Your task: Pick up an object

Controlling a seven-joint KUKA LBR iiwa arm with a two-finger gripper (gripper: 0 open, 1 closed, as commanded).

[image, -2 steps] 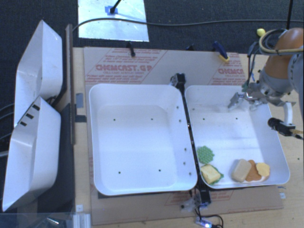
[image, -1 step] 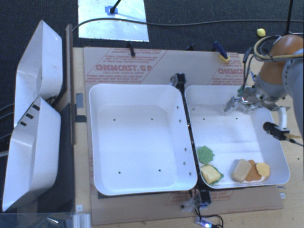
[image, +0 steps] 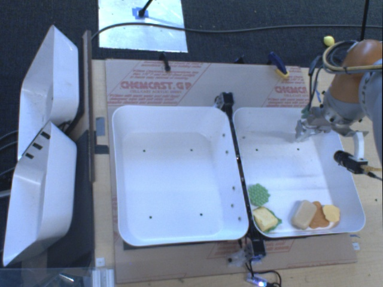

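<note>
Here the arm comes in from the right and is cut off by the frame edge, so just its orange band and grey wrist show. The hand hangs over the far part of the right bin, pointing down and leftward from the wrist. It is small and grey against the white floor, and whether it is released or clenched I cannot tell. Nothing can be seen in it. A black fitting sticks out just near of the wrist, over the bin's right wall; what it is cannot be made out.

The things to pick lie in the near end of the right bin, well apart from the hand. A green round piece sits near the left wall. Just near of it lies a yellow piece with a green edge, tucked into the near left corner, and its shape is hard to read. Toward the near right corner a beige block touches an orange piece and a paler orange round; the three overlap, so their outlines are partly hidden.

The left bin lies beside the right one, the two meeting along a dark strip. Both rest on a clear sheet with red lettering on the bench. At the far left two more white bins stand tilted, cut partly by the frame. A blue and yellow clamp sits at the sheet's far edge.
</note>
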